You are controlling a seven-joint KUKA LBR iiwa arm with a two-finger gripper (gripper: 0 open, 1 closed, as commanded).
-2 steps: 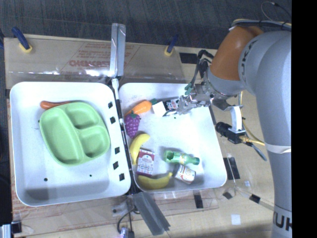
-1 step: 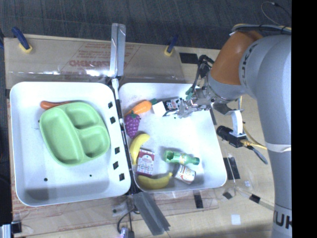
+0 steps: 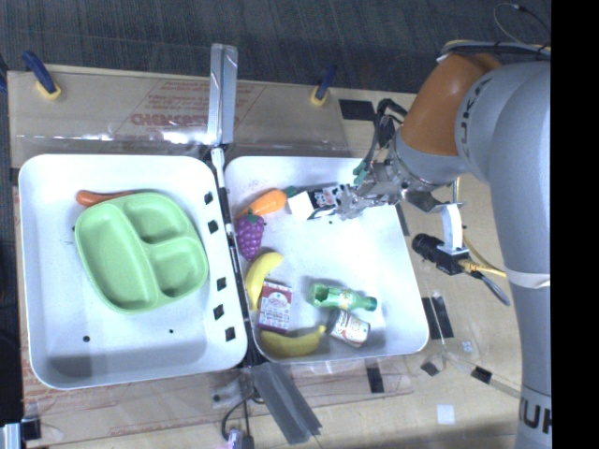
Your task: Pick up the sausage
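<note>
Behind moulded green tray (image 3: 140, 251), smooth slender sausage (image 3: 98, 196)

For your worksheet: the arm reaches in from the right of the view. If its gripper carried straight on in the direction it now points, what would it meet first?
The gripper points left, just above the right bin's floor. First in line looks to be the small dark-and-white packet beside it, then the carrot. Depth is unclear from this slanted view, so it might pass over.

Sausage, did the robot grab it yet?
Not yet. The sausage lies in the left bin, tucked behind the green tray, untouched. The pincer hovers over the right bin near the carrot and grapes. Left to do: cross over, reach down, grip, lift.
</note>
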